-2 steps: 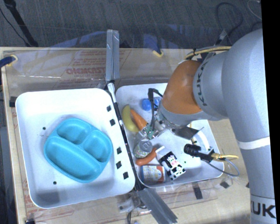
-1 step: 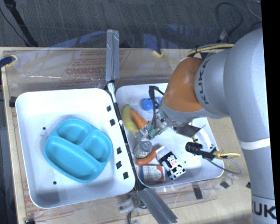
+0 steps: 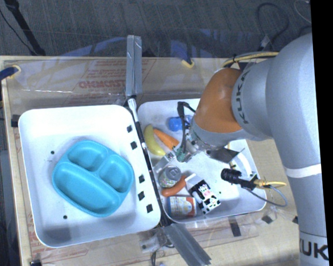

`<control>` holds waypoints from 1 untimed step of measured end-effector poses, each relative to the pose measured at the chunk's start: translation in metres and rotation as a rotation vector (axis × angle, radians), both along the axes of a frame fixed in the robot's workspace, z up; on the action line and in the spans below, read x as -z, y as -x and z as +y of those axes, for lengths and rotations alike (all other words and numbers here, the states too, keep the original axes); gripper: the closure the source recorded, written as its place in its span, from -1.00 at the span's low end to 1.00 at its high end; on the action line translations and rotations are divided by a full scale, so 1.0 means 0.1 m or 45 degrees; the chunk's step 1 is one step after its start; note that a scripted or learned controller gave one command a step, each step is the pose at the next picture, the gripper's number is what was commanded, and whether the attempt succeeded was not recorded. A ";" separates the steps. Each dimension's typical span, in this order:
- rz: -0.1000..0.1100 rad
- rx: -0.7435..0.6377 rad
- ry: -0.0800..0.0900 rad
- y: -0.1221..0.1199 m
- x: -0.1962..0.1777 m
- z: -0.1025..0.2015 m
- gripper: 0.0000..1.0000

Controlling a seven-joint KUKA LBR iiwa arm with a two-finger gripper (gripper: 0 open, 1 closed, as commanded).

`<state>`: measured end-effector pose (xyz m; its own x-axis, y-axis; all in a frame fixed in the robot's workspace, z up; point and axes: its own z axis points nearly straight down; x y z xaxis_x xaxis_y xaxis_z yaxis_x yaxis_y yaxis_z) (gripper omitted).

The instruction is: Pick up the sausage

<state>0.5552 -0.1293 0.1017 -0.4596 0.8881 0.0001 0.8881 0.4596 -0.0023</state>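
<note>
The sausage (image 3: 174, 187), a short reddish-orange curved piece, lies in the right bin (image 3: 246, 204) near its front left, just below a small silver can (image 3: 170, 173). My gripper (image 3: 182, 153) hangs low over the same bin's left-middle, a little above and behind the can, close to the orange carrot (image 3: 167, 138) and yellow banana (image 3: 153, 141). Nothing shows between its tips. The sausage is roughly a hand's width nearer the front than the gripper.
A blue divided plate (image 3: 93, 175) lies in the left bin (image 3: 38, 167). The right bin also holds a blue object (image 3: 174, 123) at the back, a black-and-white cow toy (image 3: 205, 196) and an orange-labelled jar (image 3: 180, 206) at the front.
</note>
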 end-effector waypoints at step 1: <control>-0.009 -0.315 0.004 -0.57 -0.15 0.08 -1.00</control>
